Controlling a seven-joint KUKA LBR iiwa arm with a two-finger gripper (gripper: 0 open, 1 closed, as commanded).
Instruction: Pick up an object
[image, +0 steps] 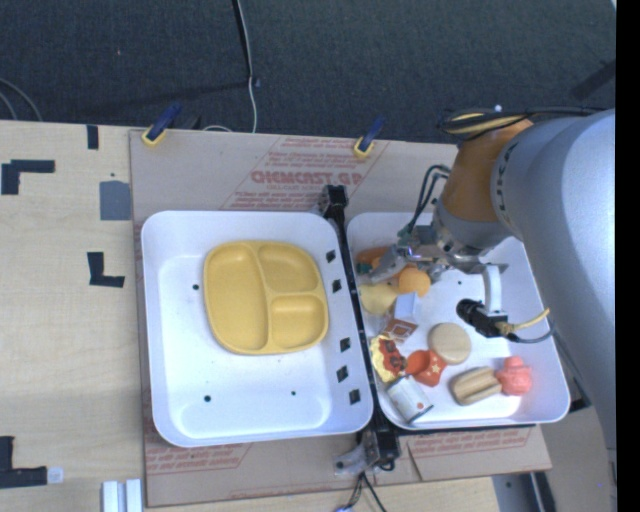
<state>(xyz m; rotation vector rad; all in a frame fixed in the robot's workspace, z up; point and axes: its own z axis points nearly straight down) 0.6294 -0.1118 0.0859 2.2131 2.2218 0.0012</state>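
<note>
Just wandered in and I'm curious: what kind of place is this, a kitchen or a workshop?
Most likely a robotics lab test bench, not a kitchen. A grey arm reaches over two white bins clamped on cardboard; the food looks like toys, beside a yellow tray.

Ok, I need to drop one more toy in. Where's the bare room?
Left bin: bare floor along its near side and left wall, around the yellow divided plate. Right bin: crowded with toy food from the centre divider to the pink toy, arm above.

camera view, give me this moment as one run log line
arm: over right bin | tool: low among toys at bin's far left | grasp: cannot tell | left bin: yellow divided plate
</note>
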